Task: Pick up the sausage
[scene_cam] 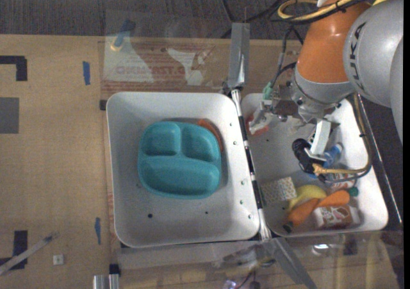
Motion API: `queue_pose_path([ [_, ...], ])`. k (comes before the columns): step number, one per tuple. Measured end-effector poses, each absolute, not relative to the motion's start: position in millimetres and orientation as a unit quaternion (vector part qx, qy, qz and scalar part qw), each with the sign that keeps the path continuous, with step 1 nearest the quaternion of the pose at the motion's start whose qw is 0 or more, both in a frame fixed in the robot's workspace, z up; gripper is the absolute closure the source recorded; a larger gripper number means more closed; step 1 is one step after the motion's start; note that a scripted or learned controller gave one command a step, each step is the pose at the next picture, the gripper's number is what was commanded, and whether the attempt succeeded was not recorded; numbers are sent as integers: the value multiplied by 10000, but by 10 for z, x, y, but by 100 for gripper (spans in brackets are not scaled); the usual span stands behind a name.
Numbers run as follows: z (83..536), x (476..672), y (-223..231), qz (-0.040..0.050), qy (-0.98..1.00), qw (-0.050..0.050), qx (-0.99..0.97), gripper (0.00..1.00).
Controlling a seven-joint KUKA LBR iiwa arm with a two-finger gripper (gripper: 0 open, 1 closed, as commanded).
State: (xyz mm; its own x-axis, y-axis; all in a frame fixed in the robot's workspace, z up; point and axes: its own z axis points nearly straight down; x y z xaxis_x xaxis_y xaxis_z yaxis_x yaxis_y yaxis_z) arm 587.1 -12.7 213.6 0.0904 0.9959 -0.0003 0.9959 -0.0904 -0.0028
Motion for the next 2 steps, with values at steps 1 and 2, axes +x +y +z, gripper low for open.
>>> queue_pose_path([
  [1,1888,6235,-1001,-1,-6528,-13,-7575,0],
  [2,909,6681,-1010,-11,-6960,-23,-7180,0],
])
